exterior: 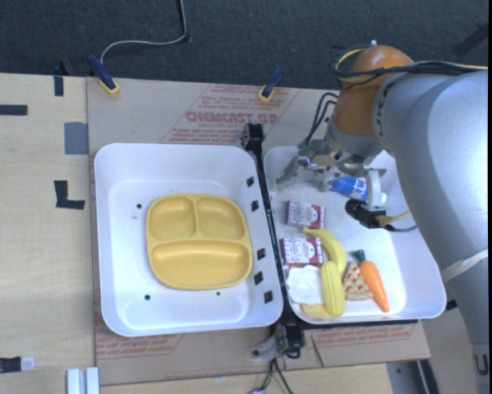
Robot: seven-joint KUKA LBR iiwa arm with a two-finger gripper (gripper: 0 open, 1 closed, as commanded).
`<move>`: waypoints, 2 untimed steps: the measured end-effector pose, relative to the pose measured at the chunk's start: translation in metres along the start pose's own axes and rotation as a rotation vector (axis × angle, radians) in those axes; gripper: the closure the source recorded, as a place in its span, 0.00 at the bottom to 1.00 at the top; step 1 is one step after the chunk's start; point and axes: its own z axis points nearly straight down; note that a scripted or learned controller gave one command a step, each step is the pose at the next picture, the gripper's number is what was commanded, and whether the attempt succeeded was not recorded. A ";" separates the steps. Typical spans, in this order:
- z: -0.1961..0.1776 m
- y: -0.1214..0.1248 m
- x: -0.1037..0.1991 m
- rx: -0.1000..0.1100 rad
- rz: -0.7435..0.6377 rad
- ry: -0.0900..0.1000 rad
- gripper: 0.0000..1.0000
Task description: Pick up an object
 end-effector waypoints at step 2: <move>0.000 0.000 0.002 -0.001 0.000 0.000 0.00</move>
